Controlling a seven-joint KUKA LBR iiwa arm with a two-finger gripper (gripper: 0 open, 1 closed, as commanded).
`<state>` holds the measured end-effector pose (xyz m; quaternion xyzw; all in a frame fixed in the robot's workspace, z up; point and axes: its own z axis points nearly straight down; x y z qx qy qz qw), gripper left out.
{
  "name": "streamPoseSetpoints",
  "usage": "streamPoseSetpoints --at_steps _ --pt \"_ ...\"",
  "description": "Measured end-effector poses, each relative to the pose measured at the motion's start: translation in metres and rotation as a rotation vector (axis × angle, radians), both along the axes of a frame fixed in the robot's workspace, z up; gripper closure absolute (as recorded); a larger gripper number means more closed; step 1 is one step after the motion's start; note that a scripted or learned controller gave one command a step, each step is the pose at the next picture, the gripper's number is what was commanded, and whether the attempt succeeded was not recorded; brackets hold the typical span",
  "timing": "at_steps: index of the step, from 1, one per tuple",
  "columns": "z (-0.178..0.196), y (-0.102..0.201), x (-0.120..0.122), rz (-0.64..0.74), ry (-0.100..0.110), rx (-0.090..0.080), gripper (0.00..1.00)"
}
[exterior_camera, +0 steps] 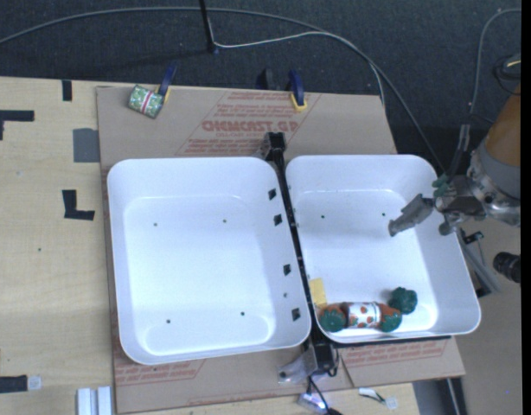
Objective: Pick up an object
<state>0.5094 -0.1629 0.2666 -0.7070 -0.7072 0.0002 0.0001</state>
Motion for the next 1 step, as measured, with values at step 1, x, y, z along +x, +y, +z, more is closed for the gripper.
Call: streamPoseSetpoints --at_steps 1 --pt "-0.1126 -0.0473 -0.0038 -0.004 0.010 0.002 0.00"
